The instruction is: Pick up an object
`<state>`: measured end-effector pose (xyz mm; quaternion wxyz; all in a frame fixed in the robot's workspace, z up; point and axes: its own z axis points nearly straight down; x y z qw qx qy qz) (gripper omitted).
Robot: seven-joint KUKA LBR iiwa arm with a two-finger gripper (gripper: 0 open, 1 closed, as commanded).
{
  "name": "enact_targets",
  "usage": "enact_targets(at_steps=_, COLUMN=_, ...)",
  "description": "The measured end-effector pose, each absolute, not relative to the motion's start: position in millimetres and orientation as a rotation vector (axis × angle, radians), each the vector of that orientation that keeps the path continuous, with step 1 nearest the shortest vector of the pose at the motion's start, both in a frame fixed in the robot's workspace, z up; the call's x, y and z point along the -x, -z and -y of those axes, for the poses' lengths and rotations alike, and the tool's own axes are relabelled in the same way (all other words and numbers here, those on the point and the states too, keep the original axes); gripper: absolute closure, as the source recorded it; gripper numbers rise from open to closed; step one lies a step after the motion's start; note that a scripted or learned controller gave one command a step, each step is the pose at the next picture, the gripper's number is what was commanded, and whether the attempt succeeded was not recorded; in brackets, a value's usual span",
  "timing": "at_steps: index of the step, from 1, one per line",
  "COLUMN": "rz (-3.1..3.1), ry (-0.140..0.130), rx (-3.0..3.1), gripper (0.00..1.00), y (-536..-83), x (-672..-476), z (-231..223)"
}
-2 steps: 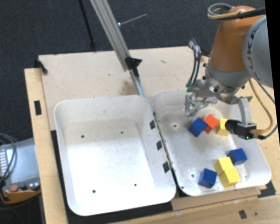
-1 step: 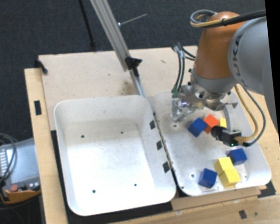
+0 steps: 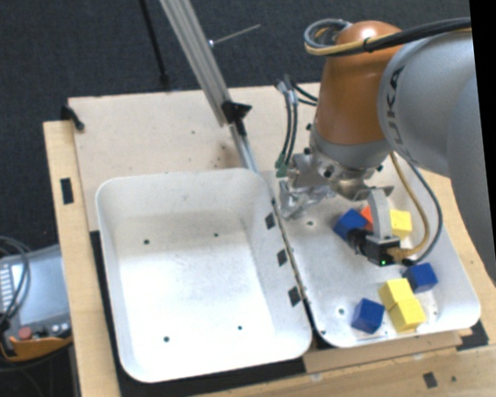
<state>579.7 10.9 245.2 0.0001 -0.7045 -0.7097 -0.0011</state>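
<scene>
Where the arm (image 3: pixel 357 102) hangs, a blue block (image 3: pixel 349 223) lies beside.

Right bin (image 3: pixel 326 273) upper part hidden under arm (image 3: pixel 431 95). Orange item (image 3: pixel 366 215) mostly hidden behind blue block (image 3: pixel 349 224).

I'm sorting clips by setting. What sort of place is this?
Likely a robotics lab test bench, not a home: a KUKA arm reaches over two white bins on a wooden bench, with small blue and yellow blocks in one bin.
</scene>
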Motion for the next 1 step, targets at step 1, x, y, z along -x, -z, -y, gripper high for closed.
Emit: enact_targets(at_steps=1, rz=2.228, ry=-0.001, rx=2.213, gripper=1.00, y=-233.6, x=-573.3, z=-56.6)
